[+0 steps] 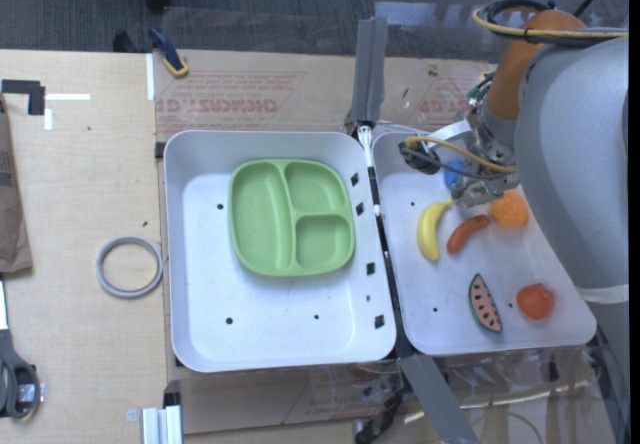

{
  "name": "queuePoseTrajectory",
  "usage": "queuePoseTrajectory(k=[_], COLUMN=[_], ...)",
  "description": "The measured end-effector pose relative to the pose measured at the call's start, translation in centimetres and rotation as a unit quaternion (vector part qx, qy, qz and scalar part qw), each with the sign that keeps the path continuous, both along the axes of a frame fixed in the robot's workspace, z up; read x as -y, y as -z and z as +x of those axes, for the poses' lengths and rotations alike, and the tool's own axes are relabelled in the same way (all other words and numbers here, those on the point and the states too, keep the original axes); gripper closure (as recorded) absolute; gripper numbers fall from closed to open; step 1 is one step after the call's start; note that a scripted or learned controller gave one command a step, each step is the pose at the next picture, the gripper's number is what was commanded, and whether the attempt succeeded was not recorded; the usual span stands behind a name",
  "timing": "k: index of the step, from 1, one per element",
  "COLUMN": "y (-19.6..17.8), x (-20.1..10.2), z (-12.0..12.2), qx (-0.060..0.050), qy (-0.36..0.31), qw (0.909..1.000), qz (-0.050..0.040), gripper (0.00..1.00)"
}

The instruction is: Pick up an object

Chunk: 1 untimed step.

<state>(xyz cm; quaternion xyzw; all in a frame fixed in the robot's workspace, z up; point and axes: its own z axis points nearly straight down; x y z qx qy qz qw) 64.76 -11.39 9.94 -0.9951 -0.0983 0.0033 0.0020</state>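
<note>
The arm's gripper [478, 190] hangs low in the right bin [440, 322], just above the sausage [467, 232] and orange [510, 210], banana [431, 229] beside. Centre on 1 item before closing (clutter invites a double grab).

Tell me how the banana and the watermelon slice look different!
The banana is plain yellow, while the watermelon slice is red with dark seeds and a green rind. The banana is a long curved shape; the watermelon slice is a flatter wedge. The banana lies near the middle of the right bin, close to the sausage; the watermelon slice lies nearer the front edge, beside the tomato. Both lie flat in that bin.
</note>
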Motion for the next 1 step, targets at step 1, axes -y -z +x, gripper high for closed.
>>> queuePoseTrajectory(k=[1], y=[-0.83], x=[0.14], z=[-0.06], qx=[-0.001], qy=[0.002], qw=[1.0], qz=[0.0007], gripper=[1.0])
